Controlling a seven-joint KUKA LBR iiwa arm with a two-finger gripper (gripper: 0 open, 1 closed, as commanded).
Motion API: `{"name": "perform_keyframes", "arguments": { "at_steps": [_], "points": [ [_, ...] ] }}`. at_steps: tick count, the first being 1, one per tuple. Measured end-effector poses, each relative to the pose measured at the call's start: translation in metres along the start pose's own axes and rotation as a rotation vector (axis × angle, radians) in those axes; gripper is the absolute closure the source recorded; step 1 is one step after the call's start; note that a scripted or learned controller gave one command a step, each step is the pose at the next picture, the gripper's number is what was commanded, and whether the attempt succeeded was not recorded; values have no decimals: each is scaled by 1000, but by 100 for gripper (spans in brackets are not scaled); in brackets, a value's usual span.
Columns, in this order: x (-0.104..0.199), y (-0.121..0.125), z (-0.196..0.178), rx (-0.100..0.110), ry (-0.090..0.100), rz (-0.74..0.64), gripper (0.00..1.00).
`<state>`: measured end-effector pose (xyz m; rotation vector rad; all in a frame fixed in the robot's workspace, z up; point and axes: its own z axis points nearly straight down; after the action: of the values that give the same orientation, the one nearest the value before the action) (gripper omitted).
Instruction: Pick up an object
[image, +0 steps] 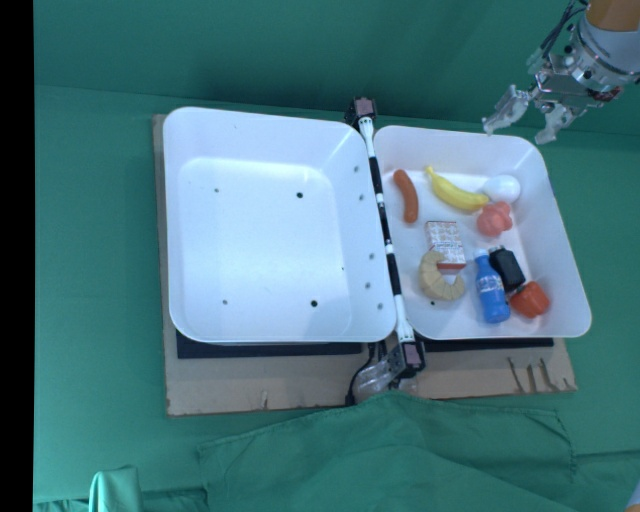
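White plastic forms both shallow bins; the left bin (200, 140) has nothing on its floor, and the right bin (560, 280) holds every candidate. The gripper (527, 112) hangs at about one o'clock from the bench's middle, just outside the right bin's far rim, its two fingers spread apart with nothing between them.

Counting the right bin's load: one banana (455, 192), one sausage (405, 196), one white egg-like ball (502, 187), one pink rounded toy (494, 218), one small printed carton (445, 238), one ring-shaped pastry (441, 277), one blue bottle (490, 289), one small black block (507, 268) and one red-orange rounded piece (530, 299). Nine things in all.

They look like light toy food, probably hard or hollow plastic, so weight should be no trouble but smooth curved skins may slip. The banana, lying near twelve o'clock within its bin and closest to the gripper, seems the easiest: stiff, narrow, best pinched across its middle. The sausage, at ten o'clock and apart from its neighbours, would take the same grip. The ball would likely squirt out. The bottle, block and red-orange piece crowd together at five o'clock, leaving little room for fingers.
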<state>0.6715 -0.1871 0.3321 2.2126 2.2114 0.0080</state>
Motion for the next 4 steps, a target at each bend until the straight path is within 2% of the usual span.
{"name": "perform_keyframes", "arguments": {
  "at_steps": [1,2,3,4],
  "points": [
    [0,31,-34,2,0,1,0],
    [0,-46,35,19,5,7,0],
    [0,-42,31,10,2,4,0],
    [1,8,99,10,2,1,0]
  ]
}}
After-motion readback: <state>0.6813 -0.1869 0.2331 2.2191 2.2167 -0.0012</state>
